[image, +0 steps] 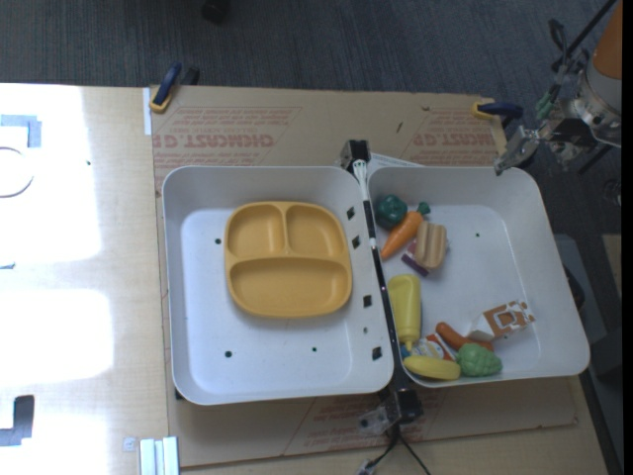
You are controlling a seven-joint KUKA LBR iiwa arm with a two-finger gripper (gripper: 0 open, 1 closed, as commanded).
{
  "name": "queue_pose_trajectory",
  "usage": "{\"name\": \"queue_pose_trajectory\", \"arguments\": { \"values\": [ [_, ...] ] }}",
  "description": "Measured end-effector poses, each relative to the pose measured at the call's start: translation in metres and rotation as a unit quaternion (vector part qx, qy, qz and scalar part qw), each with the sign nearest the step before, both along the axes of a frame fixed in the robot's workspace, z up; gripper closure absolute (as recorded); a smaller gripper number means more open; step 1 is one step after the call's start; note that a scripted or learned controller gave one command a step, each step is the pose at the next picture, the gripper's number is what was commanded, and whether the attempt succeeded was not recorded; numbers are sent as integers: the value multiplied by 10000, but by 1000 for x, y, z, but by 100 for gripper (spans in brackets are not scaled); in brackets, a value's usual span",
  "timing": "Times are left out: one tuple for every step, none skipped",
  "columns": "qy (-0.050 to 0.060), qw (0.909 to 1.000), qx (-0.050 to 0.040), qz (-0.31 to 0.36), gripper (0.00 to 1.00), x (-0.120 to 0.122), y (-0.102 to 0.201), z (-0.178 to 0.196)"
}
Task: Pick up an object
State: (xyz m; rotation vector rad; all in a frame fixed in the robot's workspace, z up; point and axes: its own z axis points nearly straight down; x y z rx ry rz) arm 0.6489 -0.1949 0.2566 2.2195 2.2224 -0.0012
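Cardboard-covered bench (297,127) bears two shallow white bins: the left bin (198,364) holds a yellow divided plastic plate (289,258). Toy foods crowd the right bin (514,226), including an orange carrot (402,234). Whether the gripper (524,148) above the right bin's far corner is released or clenched cannot be told.

The brown cardboard sheet (297,127) under the two white bins has red printed words along its far edge, upside down and too blurry to read, and more red print near its front edge, also unreadable.
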Motion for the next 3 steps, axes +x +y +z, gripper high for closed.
{"name": "queue_pose_trajectory", "arguments": {
  "values": [
    [-2,9886,3,1509,0,-84,5,-96],
    [0,9919,6,1269,0,-149,37,-164],
    [-5,9850,5,1726,0,-168,84,-164]
  ]
}}
